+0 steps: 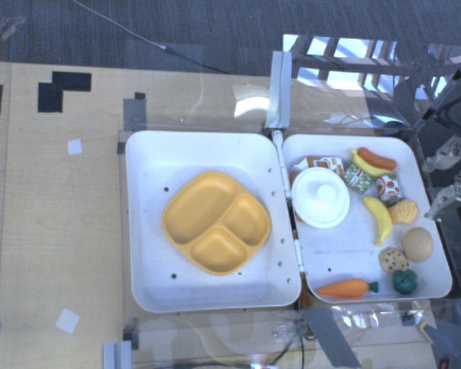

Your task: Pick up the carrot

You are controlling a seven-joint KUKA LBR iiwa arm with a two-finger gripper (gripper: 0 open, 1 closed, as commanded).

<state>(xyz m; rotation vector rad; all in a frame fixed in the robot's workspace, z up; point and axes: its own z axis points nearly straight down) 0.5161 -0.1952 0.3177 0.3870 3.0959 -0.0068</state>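
Observation:
The carrot (344,288), orange with a small green top pointing right, lies flat along the near wall of the right bin (334,248). My gripper (447,179) sits at the view's right edge, just outside that bin's right wall and well up and to the right of the carrot. Its two pale fingers (446,160) stand apart with nothing between them.
Beside the carrot's green end are a green broccoli piece (404,281) and a cookie (393,260). Further back lie a tan ball (417,244), a banana (379,219), a white round dish (320,197) and several small food toys. The left bin (157,283) holds a yellow divided plate (217,221).

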